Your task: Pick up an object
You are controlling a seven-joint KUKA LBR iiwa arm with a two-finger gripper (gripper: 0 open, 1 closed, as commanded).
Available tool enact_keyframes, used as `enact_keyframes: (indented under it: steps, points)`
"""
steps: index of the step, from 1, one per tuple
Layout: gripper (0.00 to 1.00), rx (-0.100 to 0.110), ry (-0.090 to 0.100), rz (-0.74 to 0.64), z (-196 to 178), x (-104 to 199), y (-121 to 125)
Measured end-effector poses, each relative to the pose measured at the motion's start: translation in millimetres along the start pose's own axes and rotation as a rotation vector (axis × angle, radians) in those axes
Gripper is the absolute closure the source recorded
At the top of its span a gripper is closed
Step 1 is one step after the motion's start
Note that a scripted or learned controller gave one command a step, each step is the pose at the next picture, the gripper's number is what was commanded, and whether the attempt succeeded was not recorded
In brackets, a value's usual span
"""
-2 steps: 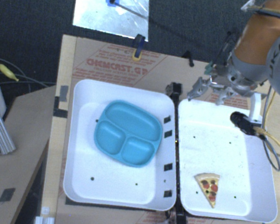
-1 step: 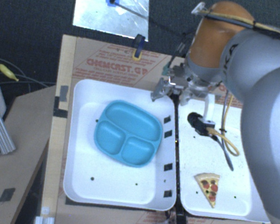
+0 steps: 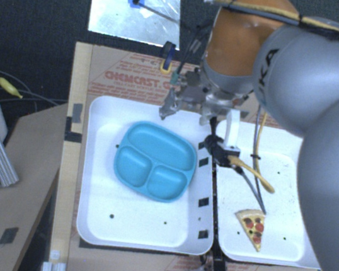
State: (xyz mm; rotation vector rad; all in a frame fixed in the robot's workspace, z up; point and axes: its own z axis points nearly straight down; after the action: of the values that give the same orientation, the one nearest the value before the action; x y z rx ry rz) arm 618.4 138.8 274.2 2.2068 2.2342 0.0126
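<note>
Two white bins sit side by side: a blue divided tray (image 3: 154,161) fills the left bin (image 3: 90,215), a pizza slice (image 3: 252,226) the right bin (image 3: 289,246). Above the left bin's far edge hangs the tool (image 3: 172,108); whether it is released or clenched, I cannot tell

Red print reading "CHEMCAST" (image 3: 135,79) stands on the brown cardboard sheet (image 3: 118,66) under the bins, along its far edge, with further red lines above it too small to read; black letters on the grey arm (image 3: 307,70) are cut off and unreadable; faint red print on the sheet's near edge cannot be made out.
</note>
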Motion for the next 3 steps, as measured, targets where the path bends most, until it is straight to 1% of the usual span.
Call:
enact_keyframes:
  steps: [1,2,3]
  points:
    - [0.0,0.003,0.001,0.0,-43,62,-50]
    - [0.0,-0.002,0.003,0.001,-129,101,-102]
    - [0.0,-0.01,0.003,0.006,-259,98,-92]
